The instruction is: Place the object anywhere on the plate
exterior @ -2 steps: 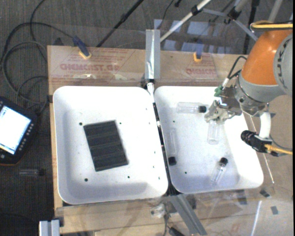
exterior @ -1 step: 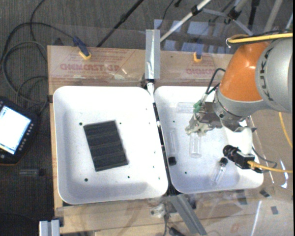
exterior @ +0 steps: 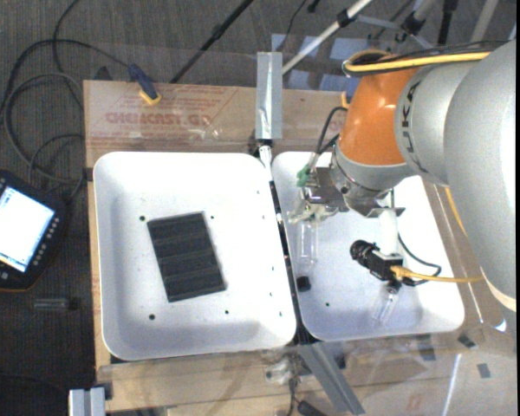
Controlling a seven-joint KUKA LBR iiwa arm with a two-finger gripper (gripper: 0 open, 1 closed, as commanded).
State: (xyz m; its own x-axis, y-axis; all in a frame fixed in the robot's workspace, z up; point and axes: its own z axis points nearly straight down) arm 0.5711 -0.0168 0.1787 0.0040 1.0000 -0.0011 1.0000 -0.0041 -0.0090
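Left bin [exterior: 113, 232] with dark plate [exterior: 186, 256]

Handheld control tablet with lit screen [exterior: 16, 230] at frame's left edge, black cables [exterior: 48, 102] on dark floor upper left, cardboard sheet [exterior: 169, 115] under the bins

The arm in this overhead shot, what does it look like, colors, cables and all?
The arm is bulky, rounded and grey, with an orange band above the wrist. A yellow cable runs along it. The gripper has pale, see-through fingers, with a small black unit between them.
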